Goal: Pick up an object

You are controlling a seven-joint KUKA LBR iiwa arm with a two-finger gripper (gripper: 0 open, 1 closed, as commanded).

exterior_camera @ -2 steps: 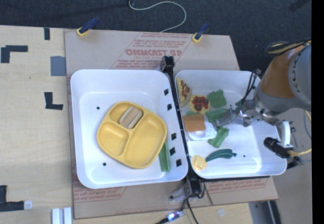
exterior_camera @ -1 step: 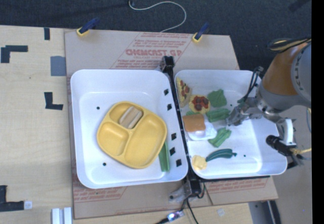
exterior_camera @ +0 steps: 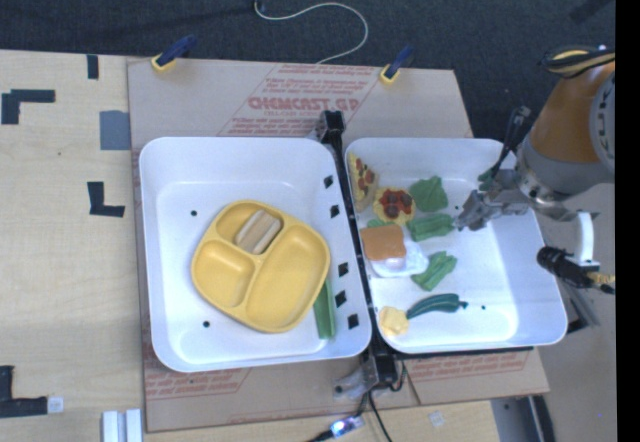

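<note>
Toy food point(exterior_camera: 410, 230) lies scattered in the right bin point(exterior_camera: 500, 320).
The gripper point(exterior_camera: 472, 215) hovers just right of the green pieces; whether it is open or shut, I cannot tell; small shapes blur.

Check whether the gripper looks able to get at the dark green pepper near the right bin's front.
Probably yes: the green pepper lies apart from the other food, open from above, and the gripper hovers over the same bin.

The arm point(exterior_camera: 575, 125) is cut off at the right edge. Right of the green toys point(exterior_camera: 432, 210), the gripper point(exterior_camera: 470, 217) is too blurred for detail.
</note>
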